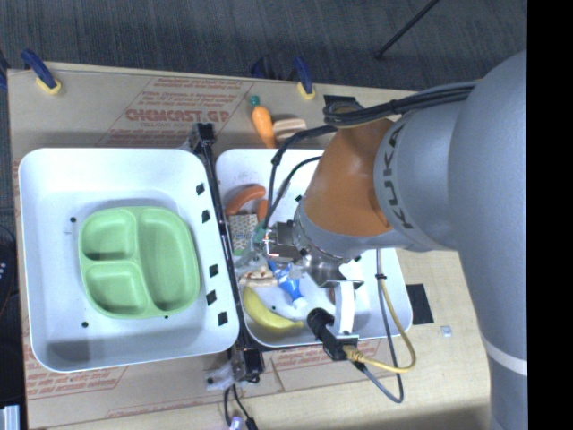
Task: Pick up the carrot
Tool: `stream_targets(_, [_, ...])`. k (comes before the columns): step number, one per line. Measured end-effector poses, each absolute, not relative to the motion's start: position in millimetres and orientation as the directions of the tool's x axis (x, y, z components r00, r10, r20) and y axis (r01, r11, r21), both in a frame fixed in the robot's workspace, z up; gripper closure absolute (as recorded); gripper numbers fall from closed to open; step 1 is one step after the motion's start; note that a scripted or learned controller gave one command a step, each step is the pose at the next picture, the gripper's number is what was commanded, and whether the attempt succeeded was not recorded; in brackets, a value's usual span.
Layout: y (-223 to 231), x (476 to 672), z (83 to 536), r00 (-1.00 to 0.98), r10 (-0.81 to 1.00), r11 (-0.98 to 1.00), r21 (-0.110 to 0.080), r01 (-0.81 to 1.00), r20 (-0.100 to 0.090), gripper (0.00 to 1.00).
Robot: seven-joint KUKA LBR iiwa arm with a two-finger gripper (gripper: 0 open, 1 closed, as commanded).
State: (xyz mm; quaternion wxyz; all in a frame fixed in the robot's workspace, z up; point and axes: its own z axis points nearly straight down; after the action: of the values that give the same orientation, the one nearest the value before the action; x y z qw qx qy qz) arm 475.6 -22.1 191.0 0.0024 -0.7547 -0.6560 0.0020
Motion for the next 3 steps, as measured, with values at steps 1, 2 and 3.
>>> stream_targets(1, [-168,490.2,233,0.226,0.974,-0.226,-0.002,0.974,-0.001,0.00])
stream_targets(2, [-105,504.8,100,0.158,0.987,-0.158,-0.004,0.987,0.002,0.00])
stream_targets(3, [1,571.2,192,0.225,0.974,-0.225,-0.004,0.974,0.002,0.00])
